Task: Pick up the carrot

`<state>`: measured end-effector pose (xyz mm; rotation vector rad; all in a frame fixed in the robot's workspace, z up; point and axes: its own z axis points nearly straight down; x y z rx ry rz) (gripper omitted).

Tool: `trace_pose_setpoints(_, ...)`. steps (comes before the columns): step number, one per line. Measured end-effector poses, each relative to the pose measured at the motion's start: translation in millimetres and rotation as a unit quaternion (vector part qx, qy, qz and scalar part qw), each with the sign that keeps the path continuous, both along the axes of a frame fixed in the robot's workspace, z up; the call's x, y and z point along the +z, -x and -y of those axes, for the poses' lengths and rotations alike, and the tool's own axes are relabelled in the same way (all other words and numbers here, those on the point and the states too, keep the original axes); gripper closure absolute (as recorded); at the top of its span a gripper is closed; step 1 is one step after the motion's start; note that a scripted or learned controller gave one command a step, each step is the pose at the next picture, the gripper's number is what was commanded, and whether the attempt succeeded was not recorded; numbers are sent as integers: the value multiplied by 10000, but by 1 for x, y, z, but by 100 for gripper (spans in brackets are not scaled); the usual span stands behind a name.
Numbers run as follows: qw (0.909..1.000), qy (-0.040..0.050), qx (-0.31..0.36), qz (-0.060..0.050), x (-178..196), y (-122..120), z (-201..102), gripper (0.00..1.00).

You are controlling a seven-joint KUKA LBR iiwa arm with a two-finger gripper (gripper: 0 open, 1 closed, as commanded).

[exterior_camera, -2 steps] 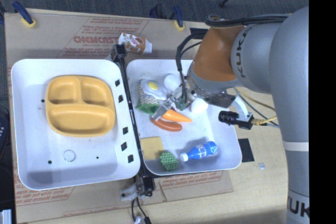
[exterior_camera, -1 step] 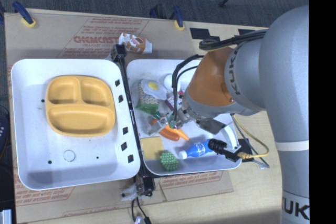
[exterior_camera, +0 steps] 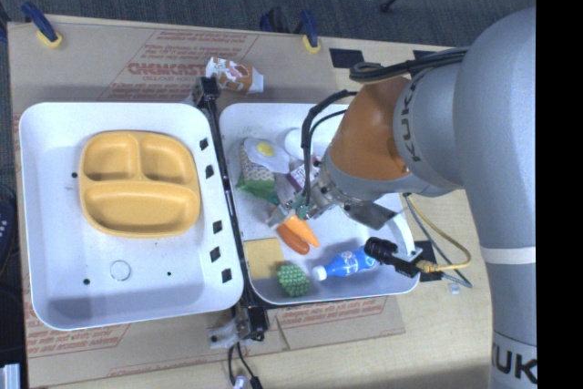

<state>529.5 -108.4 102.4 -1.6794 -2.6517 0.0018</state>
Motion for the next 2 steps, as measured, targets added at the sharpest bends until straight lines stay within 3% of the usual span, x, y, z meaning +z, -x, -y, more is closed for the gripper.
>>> trace_pose_setpoints(1, 9967, 33, 808, 95, -5, 11, -7, 100)
trace_pose_setpoints(2, 9999, 6, 139, 24, 143, -3, -23, 100)
